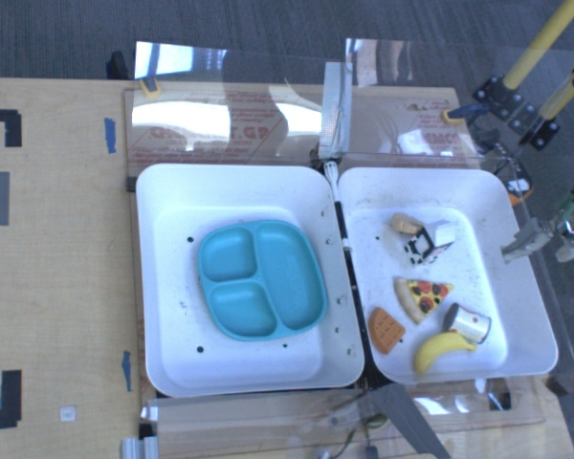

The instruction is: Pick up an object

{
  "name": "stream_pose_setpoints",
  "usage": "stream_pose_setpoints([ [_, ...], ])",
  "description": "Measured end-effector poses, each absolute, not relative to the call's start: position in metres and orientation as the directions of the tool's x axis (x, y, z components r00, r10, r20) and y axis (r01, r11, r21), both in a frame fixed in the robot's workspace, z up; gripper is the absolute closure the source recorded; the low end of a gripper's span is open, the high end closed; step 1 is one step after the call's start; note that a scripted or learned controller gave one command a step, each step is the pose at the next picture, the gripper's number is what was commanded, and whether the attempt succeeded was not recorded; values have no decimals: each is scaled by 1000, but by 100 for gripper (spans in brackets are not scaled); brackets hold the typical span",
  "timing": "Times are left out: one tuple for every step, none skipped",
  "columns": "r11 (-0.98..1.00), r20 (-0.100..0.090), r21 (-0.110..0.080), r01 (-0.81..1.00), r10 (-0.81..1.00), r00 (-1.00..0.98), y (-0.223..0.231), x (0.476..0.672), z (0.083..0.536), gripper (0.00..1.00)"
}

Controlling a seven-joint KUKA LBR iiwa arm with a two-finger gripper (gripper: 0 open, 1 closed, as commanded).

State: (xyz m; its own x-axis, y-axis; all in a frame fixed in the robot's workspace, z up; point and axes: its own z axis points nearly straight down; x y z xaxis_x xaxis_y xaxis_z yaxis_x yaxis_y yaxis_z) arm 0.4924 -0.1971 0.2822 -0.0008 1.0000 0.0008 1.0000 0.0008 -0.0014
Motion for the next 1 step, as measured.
stream_pose_setpoints([
  [5, 4, -13, 1000, 1000, -5, -140, 532, 141, 0],
])
